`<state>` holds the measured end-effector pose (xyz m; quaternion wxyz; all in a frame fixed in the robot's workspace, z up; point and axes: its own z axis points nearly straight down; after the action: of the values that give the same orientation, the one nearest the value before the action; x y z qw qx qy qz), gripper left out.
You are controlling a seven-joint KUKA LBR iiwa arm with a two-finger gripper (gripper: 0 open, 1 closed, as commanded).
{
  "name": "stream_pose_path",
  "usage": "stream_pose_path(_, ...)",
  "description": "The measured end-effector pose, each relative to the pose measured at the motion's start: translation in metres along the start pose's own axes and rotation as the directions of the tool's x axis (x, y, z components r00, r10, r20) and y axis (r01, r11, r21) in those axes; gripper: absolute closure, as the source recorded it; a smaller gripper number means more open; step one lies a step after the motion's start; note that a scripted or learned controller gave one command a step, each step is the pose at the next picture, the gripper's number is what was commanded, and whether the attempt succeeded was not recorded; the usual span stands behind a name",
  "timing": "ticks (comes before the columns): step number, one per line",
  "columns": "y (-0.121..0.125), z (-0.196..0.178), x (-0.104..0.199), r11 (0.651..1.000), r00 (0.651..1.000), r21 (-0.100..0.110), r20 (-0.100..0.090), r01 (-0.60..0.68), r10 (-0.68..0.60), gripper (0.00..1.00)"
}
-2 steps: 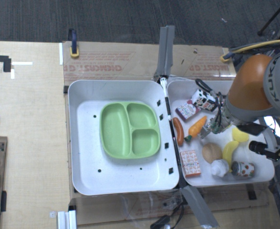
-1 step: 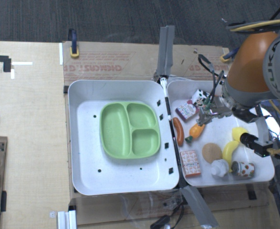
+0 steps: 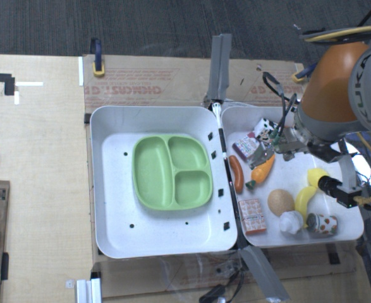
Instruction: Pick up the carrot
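An orange carrot [image 3: 264,168] with a green end is seen beside a reddish-brown sausage [image 3: 237,173]. A pale green divided plate [image 3: 172,171] is set in a white bin [image 3: 106,188] — a yellow banana [image 3: 306,194] in the other.

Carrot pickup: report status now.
Pincer down at carrot's upper end; grasp unconfirmed. Carrot lying in right bin. Sausage close beside it.

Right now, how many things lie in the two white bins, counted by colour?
Green: 1, the divided plate in the left bin.
Orange or red: 2, the carrot and the sausage.
Yellow: 1, the banana.
Tan: 1, the round bun.
White or printed: 4, the packet, the box, the white lump, the small can.
Total: 9.
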<state>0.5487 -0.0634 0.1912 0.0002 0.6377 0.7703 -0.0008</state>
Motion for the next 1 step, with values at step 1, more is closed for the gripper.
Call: stream_pose_path(1, 0.0062, 0.0887, -0.0507, 0.996, 0.996, 0.002, -0.002, 0.088, -0.088, 0.00)
